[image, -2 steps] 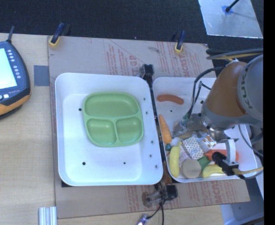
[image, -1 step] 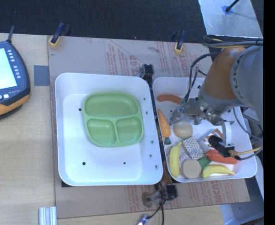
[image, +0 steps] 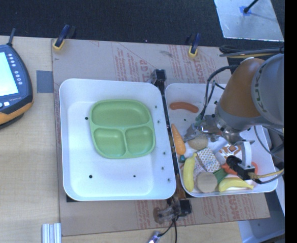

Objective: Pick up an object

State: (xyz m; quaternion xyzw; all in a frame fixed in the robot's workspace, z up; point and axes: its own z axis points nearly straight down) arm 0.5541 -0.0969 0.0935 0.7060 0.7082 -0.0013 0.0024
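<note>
The gripper (image: 205, 131) hangs over the right bin (image: 189, 91), just above a beige lump (image: 197, 143) among piled toy food. Whether its jaws are spread cannot be told. The left bin (image: 75, 135) holds a green tray (image: 122, 128).

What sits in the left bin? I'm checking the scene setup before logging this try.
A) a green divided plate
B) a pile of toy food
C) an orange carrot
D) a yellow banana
A: the left bin holds a green divided plate with three compartments, while the toy food, such as the carrot and banana, lies in the right bin.
</note>
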